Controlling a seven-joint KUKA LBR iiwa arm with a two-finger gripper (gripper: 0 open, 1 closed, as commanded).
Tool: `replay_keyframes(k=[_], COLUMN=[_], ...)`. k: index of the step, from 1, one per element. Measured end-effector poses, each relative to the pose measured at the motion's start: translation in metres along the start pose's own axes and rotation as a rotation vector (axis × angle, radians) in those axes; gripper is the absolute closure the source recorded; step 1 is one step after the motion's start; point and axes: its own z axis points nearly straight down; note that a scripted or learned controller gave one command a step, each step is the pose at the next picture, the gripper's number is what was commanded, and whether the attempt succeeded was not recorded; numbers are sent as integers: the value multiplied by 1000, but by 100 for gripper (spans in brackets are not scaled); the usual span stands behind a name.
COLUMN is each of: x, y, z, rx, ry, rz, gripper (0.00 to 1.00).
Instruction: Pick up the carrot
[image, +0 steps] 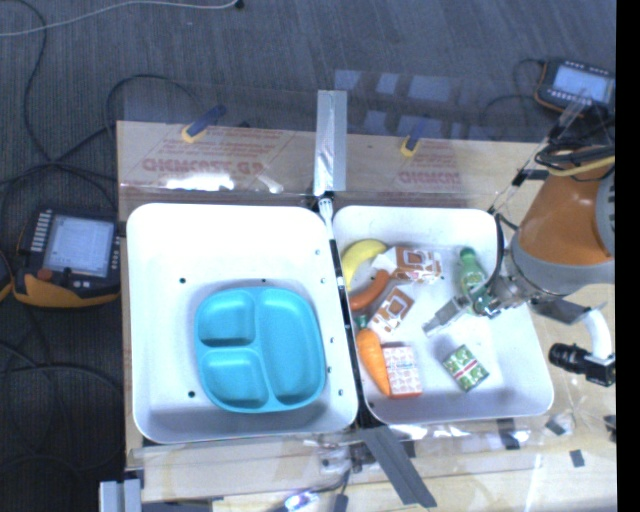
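The carrot (373, 362) is orange and tapered. It lies in the right bin (520, 395) close to the left wall, pointing toward the front edge, with a red-and-white packet (402, 370) touching its right side. My gripper (455, 310) hangs over the middle of the same bin, to the right of the carrot and a little behind it, next to a green bottle (470, 270). It is clearly apart from the carrot. The grey arm with its orange band (565, 220) comes in from the right.
The right bin also holds a banana (362, 256), a reddish sausage (368, 290), two snack packets (392, 310) and a small green can (465, 367). A blue divided plate (260, 345) sits in the left bin (160, 260). Handheld controllers and cables lie off the bench.
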Motion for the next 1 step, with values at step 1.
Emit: replay_keyframes(k=[1], x=[54], y=[-13], z=[67], rx=[-19], ry=[-8], rz=[361], gripper=[0])
